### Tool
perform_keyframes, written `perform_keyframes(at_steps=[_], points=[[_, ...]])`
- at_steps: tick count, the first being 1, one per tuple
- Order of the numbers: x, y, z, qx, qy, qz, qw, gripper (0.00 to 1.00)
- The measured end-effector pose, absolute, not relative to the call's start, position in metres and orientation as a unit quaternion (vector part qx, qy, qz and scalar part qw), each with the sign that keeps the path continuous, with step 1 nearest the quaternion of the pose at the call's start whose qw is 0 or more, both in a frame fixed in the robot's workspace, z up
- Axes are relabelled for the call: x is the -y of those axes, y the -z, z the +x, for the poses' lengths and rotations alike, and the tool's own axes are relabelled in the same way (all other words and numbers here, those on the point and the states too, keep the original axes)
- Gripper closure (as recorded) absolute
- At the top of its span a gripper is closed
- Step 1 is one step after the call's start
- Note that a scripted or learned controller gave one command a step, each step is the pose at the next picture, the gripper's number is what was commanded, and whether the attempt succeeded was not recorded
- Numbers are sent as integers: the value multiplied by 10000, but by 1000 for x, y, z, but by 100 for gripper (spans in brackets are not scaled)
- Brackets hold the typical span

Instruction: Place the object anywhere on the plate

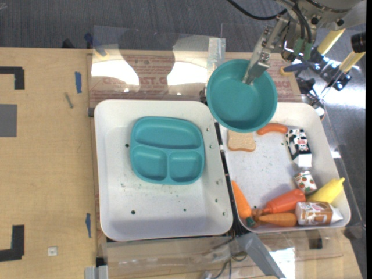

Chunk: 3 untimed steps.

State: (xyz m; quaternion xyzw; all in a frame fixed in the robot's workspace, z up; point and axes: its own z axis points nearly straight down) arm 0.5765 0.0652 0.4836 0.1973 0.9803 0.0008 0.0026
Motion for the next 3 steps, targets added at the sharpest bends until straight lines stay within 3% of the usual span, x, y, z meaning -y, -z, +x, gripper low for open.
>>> perform_keyframes(at_steps=[1,2,3], points=[[-16,-486,515,-9991,-1,418,30,100],[29,-323,636,-9963,2,853,-76,100],[14,-422,647,-9987,1,-515,68,100]])
